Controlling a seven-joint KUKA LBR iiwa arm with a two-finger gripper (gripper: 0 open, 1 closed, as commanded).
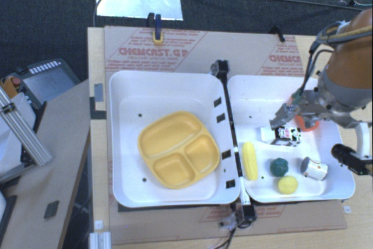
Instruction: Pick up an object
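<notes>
Camera view: grey arm with orange band comes in from the right, over the right shallow white bin (pixel 349 186). End effector (pixel 287 125) sits low in the bin's middle, just above a small white-and-black block-like item (pixel 285 135); can't make out what that item is. Whether the end effector is wide, narrow or holding anything: cannot tell, the tip is a dark blur merged with that item.

Right bin contents:
- orange-red round object (pixel 309 123), partly hidden by the wrist, just right of the end effector
- yellow elongated corn-like piece (pixel 250 160) along the bin's left wall, long axis running near-to-far in the frame
- dark green ball (pixel 279 167), near side, below and slightly left of the end effector
- yellow lemon-like ball (pixel 287 185), just nearer the camera than the green ball
- small white cylinder with a dark end (pixel 315 168), lying on its side, near-right

Left shallow white bin (pixel 125 183): holds a yellow plastic three-compartment tray (pixel 178 148), well apart from the end effector. Both bins sit on a tan table (pixel 192 44) with a printed sheet.

Key relation: nearest candidate is the white-and-black item, directly under or touching the tip. So my read is the pick target is that one, and the move is straight down/close rather than a lateral shift. The orange-red object is next closest, to the right. The green ball, yellow ball and cylinder all lie toward the camera from the tip, apart from it.

Risk, as judgement: the target is small and blocky, and a slight offset could just nudge it.
</notes>
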